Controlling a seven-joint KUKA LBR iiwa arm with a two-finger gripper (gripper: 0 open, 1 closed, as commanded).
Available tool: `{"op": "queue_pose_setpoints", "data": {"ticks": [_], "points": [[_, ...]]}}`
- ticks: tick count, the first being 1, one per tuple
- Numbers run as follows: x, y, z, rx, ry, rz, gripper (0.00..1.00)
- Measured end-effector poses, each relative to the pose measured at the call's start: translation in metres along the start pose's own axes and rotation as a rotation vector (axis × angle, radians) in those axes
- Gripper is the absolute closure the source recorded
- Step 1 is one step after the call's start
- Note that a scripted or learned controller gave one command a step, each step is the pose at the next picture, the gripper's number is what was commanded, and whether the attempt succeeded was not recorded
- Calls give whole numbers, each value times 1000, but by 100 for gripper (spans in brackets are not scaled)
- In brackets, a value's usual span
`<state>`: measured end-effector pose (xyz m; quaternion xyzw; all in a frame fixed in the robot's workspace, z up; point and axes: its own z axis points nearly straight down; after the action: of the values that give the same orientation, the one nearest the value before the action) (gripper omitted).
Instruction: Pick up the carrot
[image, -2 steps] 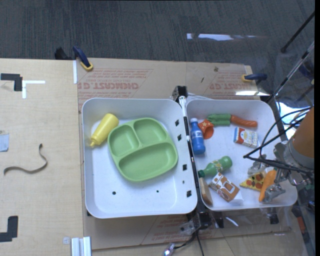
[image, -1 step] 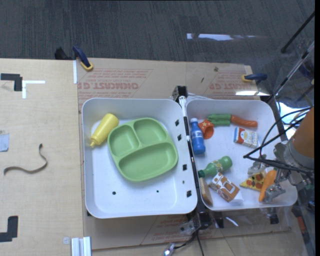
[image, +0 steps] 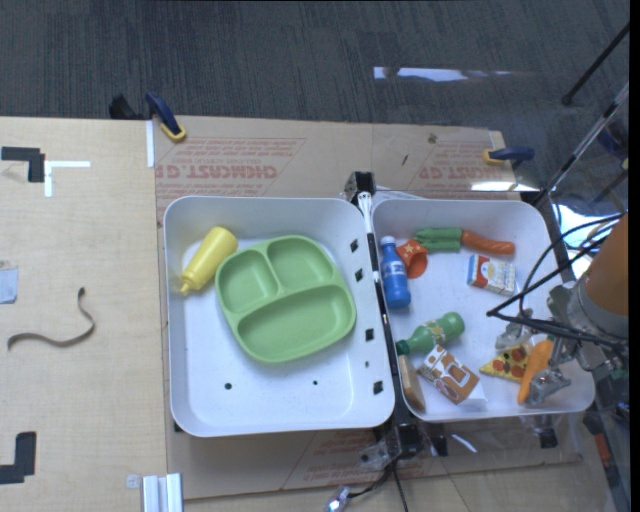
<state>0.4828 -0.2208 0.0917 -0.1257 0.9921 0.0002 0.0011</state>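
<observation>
The carrot (image: 535, 366) lies tilted at the right bin's (image: 452, 212) near right corner, touching a pizza slice (image: 508, 364), with the hand (image: 550, 378) right at it; whether its fingers are spread or pinching cannot be told. Nearby lie a green bottle (image: 432, 334), a snack packet (image: 450, 376) and a blue bottle (image: 394, 276). The cardboard's (image: 240, 160) upside-down red print is unreadable. The left bin (image: 200, 380) holds a green divided plate (image: 286, 296).

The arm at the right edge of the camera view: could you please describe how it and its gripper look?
The arm shows as a rounded orange-brown band above a grey wrist section. Thin black cables run slantwise across it towards the right bin. Below the wrist sits the gripper, a pale grey metal assembly with dark struts, blurred at the edge of the picture.
</observation>
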Motion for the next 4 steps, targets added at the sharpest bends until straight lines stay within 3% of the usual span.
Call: {"op": "queue_pose_setpoints", "data": {"ticks": [1,2,3,4], "points": [[0,0,0,0,0,0,0],[-3,1,-9,0,-4,-4,100],[-3,1,-9,0,-4,-4,0],[-12,31,0,-1,0,-258,0]]}}
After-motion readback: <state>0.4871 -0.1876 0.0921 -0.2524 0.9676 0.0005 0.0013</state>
